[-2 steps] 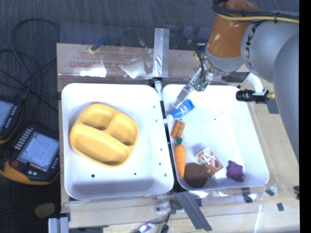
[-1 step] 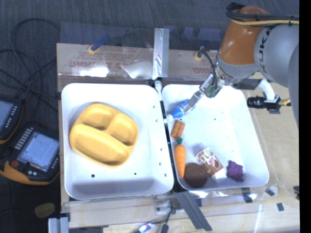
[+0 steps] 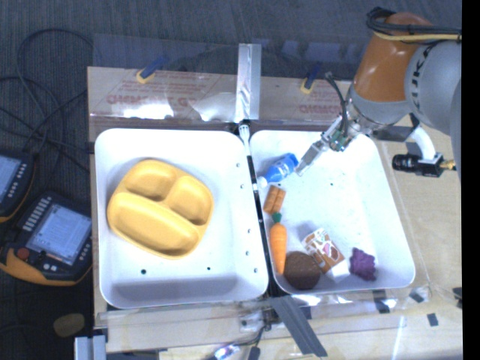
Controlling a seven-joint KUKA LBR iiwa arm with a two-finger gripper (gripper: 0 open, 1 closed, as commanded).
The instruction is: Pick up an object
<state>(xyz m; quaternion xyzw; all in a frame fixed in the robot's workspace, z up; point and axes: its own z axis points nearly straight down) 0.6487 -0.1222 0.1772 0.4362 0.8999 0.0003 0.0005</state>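
White plastic, two shallow bins side by side. Left bin (image 3: 105,156): one large yellow moulded tray (image 3: 160,206) lies a little toward 9 o'clock of centre. Right bin (image 3: 375,201): blue-and-white bottle (image 3: 278,168) on its side at 10 o'clock, near the divider. Small orange piece (image 3: 274,199) just below it, touching the divider wall. Carrot (image 3: 277,246) at 7 o'clock, green end up. Brown round lump (image 3: 301,269) at 6 o'clock, touching the carrot's tip. Small printed carton (image 3: 325,250) just beside the lump, toward 3 o'clock of it. Purple object (image 3: 363,264) at 5 o'clock of the bin, apart from the carton.

Arm enters from 2 o'clock, orange band above the wrist. Gripper (image 3: 304,160) slants down toward 8 o'clock; its tip sits right at the bottle's end, seemingly touching. Jaw spread: cannot tell, too small and blurred. Nothing visibly held
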